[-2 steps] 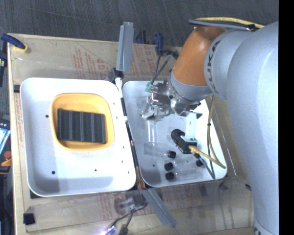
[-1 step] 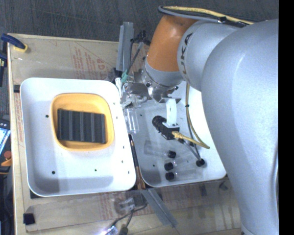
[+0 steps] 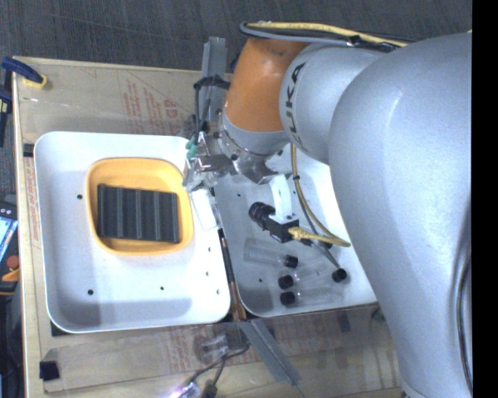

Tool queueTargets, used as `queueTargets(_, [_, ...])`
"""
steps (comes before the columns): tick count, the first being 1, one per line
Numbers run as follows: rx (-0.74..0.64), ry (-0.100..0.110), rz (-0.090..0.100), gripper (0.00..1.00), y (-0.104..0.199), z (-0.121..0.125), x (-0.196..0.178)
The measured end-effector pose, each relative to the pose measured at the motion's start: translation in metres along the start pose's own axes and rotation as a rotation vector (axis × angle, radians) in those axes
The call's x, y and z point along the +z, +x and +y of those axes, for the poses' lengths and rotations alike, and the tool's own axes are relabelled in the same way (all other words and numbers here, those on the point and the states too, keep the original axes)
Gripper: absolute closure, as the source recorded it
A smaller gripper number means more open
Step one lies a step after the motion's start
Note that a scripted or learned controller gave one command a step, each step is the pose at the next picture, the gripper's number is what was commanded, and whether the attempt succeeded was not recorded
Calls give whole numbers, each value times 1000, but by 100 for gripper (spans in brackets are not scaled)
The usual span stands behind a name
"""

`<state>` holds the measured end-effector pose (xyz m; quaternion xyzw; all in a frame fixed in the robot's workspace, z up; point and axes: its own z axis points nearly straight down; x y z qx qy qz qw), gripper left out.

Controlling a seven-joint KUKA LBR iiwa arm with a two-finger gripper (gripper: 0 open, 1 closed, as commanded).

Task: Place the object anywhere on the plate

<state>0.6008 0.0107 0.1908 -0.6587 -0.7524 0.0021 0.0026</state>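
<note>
Gripper point(image 3: 201, 162) sits at the right rim of the yellow plate point(image 3: 141, 172), in the left bin point(image 3: 66, 288). Can't tell its opening or any hold.

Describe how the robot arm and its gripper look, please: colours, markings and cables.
The big, rounded grey arm has an orange band above the wrist and dark KUKA letters. A yellow cable runs along its top. The small gripper is metallic grey.

Plate point(image 3: 139, 208) (centred) in left bin point(image 3: 58, 247)
</note>
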Motion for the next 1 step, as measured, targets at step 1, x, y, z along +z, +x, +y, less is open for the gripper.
queueTargets(1, [0,0,0,0,0,0,0])
